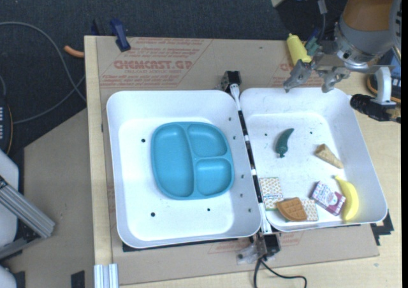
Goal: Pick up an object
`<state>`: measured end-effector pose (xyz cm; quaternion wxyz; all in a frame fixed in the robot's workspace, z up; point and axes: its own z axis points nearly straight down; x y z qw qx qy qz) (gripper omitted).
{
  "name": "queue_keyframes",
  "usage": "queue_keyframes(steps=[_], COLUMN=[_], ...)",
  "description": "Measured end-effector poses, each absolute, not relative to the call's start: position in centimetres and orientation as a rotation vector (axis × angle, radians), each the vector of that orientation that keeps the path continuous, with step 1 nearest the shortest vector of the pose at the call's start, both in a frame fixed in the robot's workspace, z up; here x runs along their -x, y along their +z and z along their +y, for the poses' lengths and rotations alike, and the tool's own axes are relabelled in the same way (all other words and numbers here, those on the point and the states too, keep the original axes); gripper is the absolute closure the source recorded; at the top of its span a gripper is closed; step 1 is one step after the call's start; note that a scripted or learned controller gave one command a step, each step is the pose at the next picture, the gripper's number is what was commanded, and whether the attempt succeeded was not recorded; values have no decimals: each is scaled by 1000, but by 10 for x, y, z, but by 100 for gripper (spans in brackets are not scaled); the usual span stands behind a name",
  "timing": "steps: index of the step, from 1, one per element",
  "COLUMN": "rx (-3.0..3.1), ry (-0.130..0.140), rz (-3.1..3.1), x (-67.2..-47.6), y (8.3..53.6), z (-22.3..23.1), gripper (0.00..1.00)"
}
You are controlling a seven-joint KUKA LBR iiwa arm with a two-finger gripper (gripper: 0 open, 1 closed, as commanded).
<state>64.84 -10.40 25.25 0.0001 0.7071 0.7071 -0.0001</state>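
Note:
My gripper (313, 80) hangs above the far rim of the right bin (363, 146), open, with nothing between its fingers. Below it in that bin lie a dark green pepper (284, 141), a tan wedge (328, 155), a yellow banana (348, 198), a purple and white packet (327, 197), a brown cookie-like piece (292, 209) and a patterned cracker (270, 188). All of them rest on the bin floor, well apart from the gripper.
The left bin (127, 153) holds a blue divided tray (191, 158). A black clamp (231, 79) sits at the far end of the seam between the bins. A yellow object (296, 48) lies on the cardboard behind the right bin, near the gripper.

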Motion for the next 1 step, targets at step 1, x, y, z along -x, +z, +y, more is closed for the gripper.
queue_keyframes(steps=[1], rx=[-2223], ry=[-3], rz=[2223], x=[-638], y=[125], z=[-99], gripper=[0])
